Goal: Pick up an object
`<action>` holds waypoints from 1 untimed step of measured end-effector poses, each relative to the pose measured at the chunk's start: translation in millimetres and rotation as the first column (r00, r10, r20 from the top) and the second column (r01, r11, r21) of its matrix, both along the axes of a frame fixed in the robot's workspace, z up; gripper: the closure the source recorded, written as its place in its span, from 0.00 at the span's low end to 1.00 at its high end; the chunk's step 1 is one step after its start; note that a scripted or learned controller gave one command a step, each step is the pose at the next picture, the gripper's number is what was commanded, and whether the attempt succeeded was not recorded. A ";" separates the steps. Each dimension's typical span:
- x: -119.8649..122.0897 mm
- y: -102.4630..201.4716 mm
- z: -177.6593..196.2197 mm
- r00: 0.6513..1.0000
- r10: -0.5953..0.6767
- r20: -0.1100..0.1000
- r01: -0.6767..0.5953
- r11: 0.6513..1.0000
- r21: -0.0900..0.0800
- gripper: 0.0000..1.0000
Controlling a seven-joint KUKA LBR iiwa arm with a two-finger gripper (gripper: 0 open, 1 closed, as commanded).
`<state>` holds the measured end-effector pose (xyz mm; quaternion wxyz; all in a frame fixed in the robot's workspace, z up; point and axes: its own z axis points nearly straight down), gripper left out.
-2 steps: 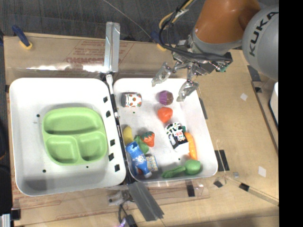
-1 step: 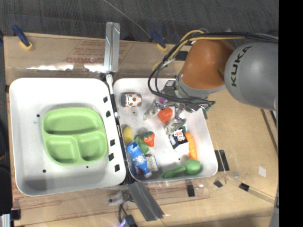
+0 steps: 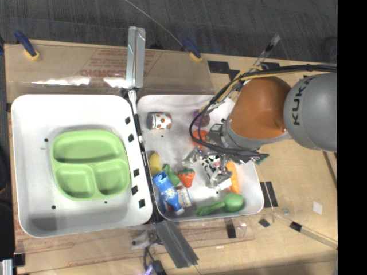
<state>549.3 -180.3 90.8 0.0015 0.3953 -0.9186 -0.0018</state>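
Reaching in from the frame's right: grey arm (image 3: 312,110) with orange band (image 3: 261,109), gripper (image 3: 213,166) low over the right bin (image 3: 172,105), amid a clutter of toys. Finger opening not discernible; nothing visibly held. Just beside the gripper: black-and-white toy (image 3: 211,164), possibly a cow, and an orange carrot (image 3: 234,177). Lower in that bin: blue packet (image 3: 167,192), green pea pod (image 3: 221,205). Left bin (image 3: 28,171): green divided tray (image 3: 90,164).

Two white bins side by side. The left bin (image 3: 28,153) holds a green divided tray (image 3: 89,164). Over the right bin (image 3: 172,103), the gripper (image 3: 213,168) hangs low among cluttered toys: a blue packet (image 3: 166,192), a green vegetable (image 3: 223,205), a spotted cup (image 3: 160,121).
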 end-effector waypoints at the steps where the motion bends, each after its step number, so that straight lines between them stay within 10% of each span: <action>1: -52.9 -25.3 1.8 0.984 0.175 0.009 -0.175 0.985 0.003 0.00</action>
